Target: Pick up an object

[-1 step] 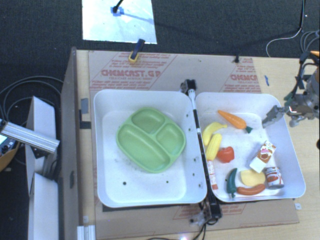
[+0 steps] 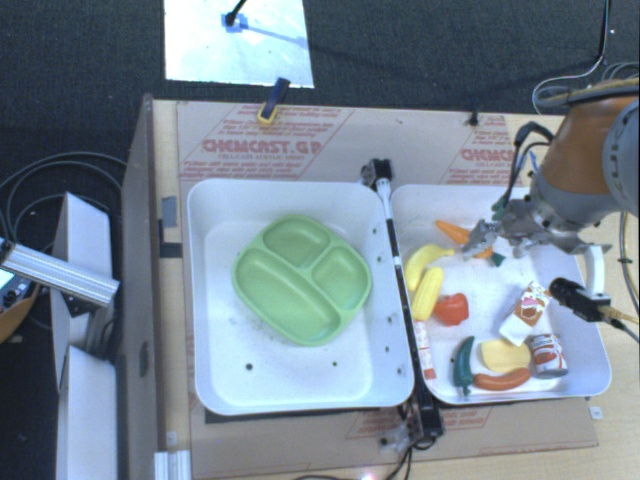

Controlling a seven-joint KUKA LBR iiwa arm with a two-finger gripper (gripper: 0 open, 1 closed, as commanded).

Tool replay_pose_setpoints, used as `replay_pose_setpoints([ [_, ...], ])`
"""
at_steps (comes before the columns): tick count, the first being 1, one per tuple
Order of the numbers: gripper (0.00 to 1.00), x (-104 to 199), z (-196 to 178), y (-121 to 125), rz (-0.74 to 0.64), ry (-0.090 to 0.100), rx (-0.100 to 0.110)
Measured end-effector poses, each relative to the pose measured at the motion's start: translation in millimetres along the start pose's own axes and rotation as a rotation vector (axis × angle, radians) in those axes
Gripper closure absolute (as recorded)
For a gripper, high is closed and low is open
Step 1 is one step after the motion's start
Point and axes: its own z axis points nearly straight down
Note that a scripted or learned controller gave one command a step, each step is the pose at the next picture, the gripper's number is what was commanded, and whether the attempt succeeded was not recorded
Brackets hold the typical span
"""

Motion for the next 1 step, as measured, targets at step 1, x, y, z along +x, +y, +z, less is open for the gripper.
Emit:
replay_pose_setpoints([
  [1, 0.00, 8.6, 57.4, 73.1, 0.000, -0.003, -0.011],
])
